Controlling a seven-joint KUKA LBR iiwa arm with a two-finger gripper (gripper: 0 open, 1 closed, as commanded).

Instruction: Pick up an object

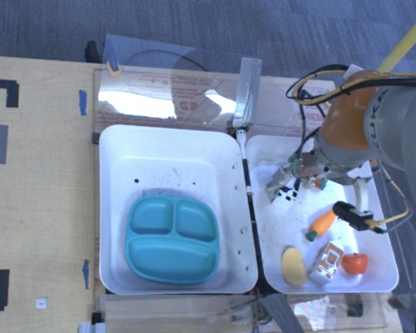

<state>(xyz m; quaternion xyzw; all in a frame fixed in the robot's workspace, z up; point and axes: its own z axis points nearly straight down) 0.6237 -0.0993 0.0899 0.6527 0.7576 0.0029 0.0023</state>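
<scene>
The pincer (pixel 288 182) sits low over the upper left part of the right bin (pixel 390 276), metal fingers (pixel 275 184) pointing down and left, and whether they are parted or closed I cannot tell from this angle. Just beneath the tips there's a small white object with black spots (pixel 284 193), close against the fingers, though contact is not clear. Above it the grey arm (pixel 398 123) comes in from the right with its glossy orange band (pixel 346 121), black and yellow cables looping around the wrist.

Down the right bin: a carrot-shaped orange piece (pixel 322 224) with a green tip lies tilted, near the middle. Beside it a dark, rounded black part (pixel 350 214) hangs off the cabling. Along the near edge, a smooth yellow, lemon-like lump (pixel 294 265), then a small box with brown and white print (pixel 327 263) touching it, then a shiny red tomato-like ball (pixel 356 263) just beside the box.

The left bin (pixel 118 151), matt white plastic with rounded corners, holds a teal divided plate (pixel 171 239) with three compartments. The bins meet along a dark seam on the pale wooden table (pixel 32 209), which carries black and blue tape marks.
</scene>
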